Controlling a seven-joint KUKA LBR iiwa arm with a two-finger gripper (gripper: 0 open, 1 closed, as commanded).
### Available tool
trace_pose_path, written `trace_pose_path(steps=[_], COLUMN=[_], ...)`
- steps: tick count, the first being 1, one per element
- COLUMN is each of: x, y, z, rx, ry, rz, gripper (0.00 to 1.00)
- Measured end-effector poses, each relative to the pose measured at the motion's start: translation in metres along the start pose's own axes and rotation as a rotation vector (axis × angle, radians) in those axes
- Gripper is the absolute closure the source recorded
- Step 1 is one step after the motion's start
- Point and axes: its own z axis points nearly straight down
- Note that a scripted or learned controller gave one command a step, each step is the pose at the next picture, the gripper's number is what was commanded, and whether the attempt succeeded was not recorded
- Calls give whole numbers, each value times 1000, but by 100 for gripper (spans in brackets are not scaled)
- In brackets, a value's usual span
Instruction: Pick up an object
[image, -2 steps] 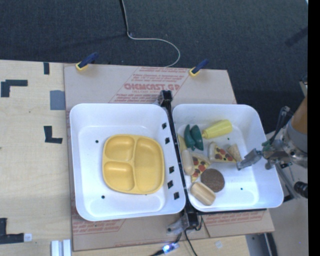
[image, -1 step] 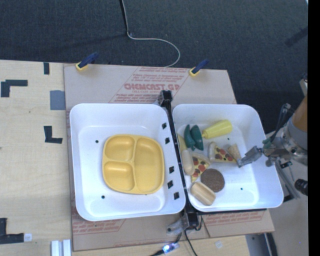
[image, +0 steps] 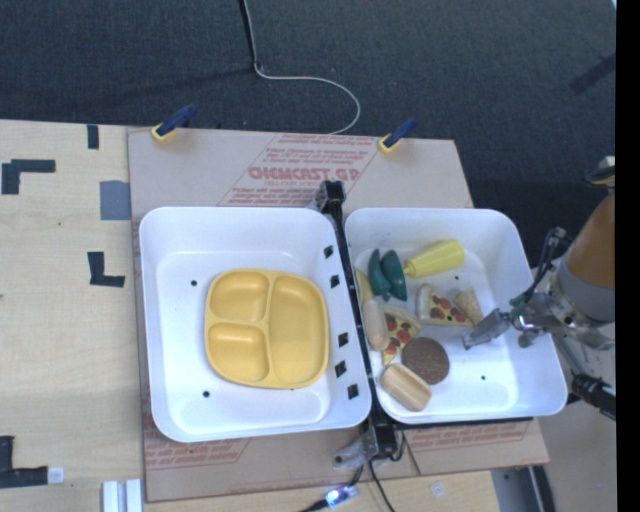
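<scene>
The camera view shows a brown cardboard sheet under both bins, printed in red; the large line reads roughly "CHEMCAST GP", and the smaller lines above it are too blurred to read. Two clamps, blue with yellow, pin its upper edge.

The left bin holds a yellow divided tray at its centre, with white floor open all round it. In the right bin the toy food crowds the left half: a yellow corn cob at the top, green pieces beside it, pizza slices in the middle, a brown round patty and a hot-dog bun lower down. The bin's lower right floor is bare.

The arm comes in from the right edge of the frame, wrist low over the bin's right rim. The gripper points left, just right of the pizza slices; I cannot tell whether it is apart or together, and nothing shows clamped in it.
</scene>
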Motion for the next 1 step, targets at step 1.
trace_pose_path(steps=[1], x=[-7], y=[1], z=[47], rx=[1], ry=[0], rz=[0], gripper=[0])
